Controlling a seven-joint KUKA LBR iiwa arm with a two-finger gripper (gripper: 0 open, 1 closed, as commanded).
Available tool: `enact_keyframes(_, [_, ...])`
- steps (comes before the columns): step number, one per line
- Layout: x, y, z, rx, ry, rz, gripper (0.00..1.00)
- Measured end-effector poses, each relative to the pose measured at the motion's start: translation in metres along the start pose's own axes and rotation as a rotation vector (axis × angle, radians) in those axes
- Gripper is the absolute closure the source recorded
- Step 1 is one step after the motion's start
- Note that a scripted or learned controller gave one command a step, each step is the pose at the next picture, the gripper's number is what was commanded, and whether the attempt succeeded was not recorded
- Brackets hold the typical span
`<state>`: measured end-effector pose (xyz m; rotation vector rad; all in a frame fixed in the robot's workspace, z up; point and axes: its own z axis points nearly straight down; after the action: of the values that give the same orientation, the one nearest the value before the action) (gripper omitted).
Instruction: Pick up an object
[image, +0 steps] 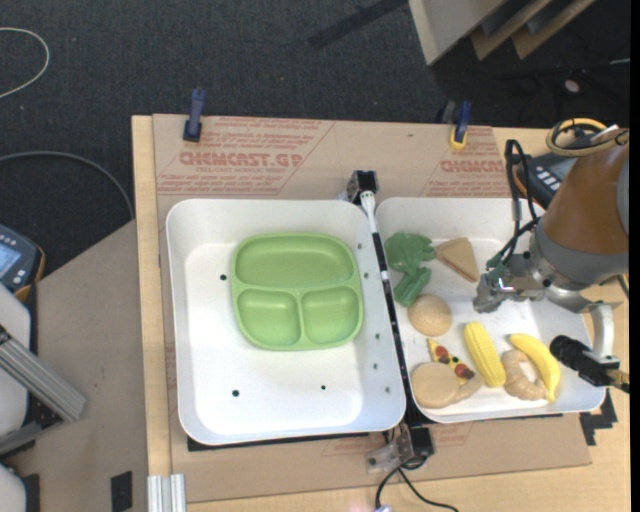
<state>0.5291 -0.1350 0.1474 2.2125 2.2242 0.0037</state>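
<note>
The right bin (500, 212) holds several toy foods. A green leafy piece (408, 262) lies at its left, with a tan wedge (460, 260) beside it. A round beige piece (431, 315) sits below those, then a yellow corn cob (484, 353), a banana (538, 362), a knobbly beige piece (519, 378) and a flat pizza slice (448, 381). My gripper (496, 290) hangs low over the bin's middle, right of the tan wedge and above the corn cob. The grey arm with its orange band (590, 200) covers the bin's right side.
The left bin (200, 330) carries a green divided plate (297, 290). A black ridge (378, 290) runs between the two bins. Blue and yellow clamps (194, 112) grip the cardboard's far edge. Cables (520, 190) hang beside the arm.
</note>
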Motion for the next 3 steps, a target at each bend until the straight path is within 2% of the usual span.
enact_keyframes(1, [0.065,-0.045,-0.039,0.008,0.005,0.001,1.0])
enact_keyframes(2, [0.101,-0.047,-0.239,-0.015,0.002,-0.001,1.0])
enact_keyframes(3, [0.092,-0.009,-0.029,0.016,0.002,0.007,1.0])
